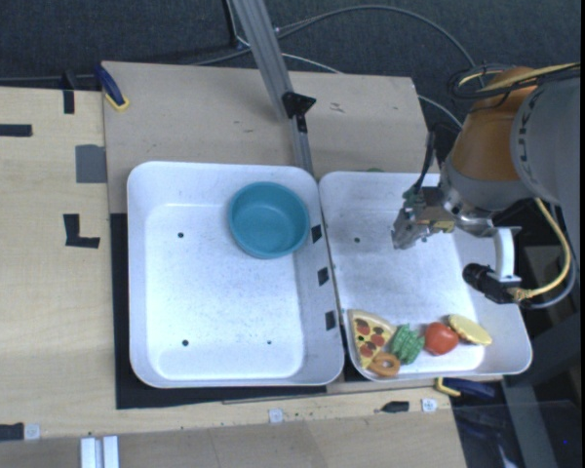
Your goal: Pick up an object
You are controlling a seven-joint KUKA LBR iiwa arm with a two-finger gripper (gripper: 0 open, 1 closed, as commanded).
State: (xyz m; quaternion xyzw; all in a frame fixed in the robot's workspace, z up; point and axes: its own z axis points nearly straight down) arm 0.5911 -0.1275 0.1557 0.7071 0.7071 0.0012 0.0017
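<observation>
Two bins sit side by side on the surface [68, 164]; the left bin [175, 349] holds a bowl [268, 219] in its far right corner; the right bin [370, 261] holds a pizza slice [371, 339], a leafy vegetable [406, 342], a tomato [441, 338] and a banana [469, 330] in a row along its near edge.

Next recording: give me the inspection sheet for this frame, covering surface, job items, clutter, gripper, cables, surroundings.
Surface: two white bins side by side, left bin and right bin, on a bench.
Job's things: blue bowl in the left bin's far part; pizza slice, green piece, red piece and yellow piece along the right bin's near edge.
Clutter: nothing seen.
Gripper: gripper over the right bin's far part, nothing seen in it.
Cables: cables trailing behind the bench; a yellow hose by the arm.
Surroundings: dark floor, black tape marks on the bench.
</observation>
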